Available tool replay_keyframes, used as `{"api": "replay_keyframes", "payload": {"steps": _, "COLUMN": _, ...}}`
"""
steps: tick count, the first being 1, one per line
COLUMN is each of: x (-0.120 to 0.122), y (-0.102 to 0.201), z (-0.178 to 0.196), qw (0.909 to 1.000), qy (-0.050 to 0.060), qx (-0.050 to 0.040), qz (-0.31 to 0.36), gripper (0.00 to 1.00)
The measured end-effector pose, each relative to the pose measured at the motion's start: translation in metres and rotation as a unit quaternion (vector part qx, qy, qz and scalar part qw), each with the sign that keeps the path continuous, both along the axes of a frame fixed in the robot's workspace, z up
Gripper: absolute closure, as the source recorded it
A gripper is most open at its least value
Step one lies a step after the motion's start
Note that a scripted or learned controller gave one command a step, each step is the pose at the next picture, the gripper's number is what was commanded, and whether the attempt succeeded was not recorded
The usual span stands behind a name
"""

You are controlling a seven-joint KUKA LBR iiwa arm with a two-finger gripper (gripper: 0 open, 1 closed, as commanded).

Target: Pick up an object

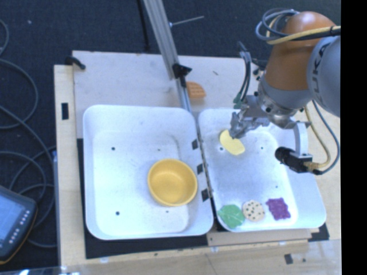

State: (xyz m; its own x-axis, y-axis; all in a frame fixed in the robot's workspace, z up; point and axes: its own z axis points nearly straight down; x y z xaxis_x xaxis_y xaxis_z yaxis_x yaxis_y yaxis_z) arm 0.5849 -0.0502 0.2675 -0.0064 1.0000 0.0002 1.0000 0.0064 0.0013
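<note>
**Jaws down at the yellow piece in the right bin**

Arm [298, 56] in from the right, orange band up top, wrist dipping over the right bin [304, 208]. Jaws [237, 128] sit right at the upper edge of a flat yellow piece [233, 144], touching or just above it; can't tell which, and can't tell if they're open or closed from this angle. Yellow piece lies flat on the bin floor, upper-left area, near the divider. Along the bin's front edge, 3 small items in a row: green one [231, 215], cookie [253, 210], purple one [278, 208], well apart from the jaws. Left bin [114, 125] has a yellow bowl [172, 181], upright, toward its right side. Behind the bins, an orange item [195, 90] on the surface [126, 76] beside a slanted metal rail [163, 36].
</note>
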Motion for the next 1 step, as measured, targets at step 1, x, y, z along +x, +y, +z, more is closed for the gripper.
{"api": "replay_keyframes", "payload": {"steps": 1, "x": 0.0144, "y": 0.0496, "z": 0.0045, "qw": 1.0, "qy": 0.0, "qx": 0.0003, "qz": 0.001, "gripper": 1.0}}
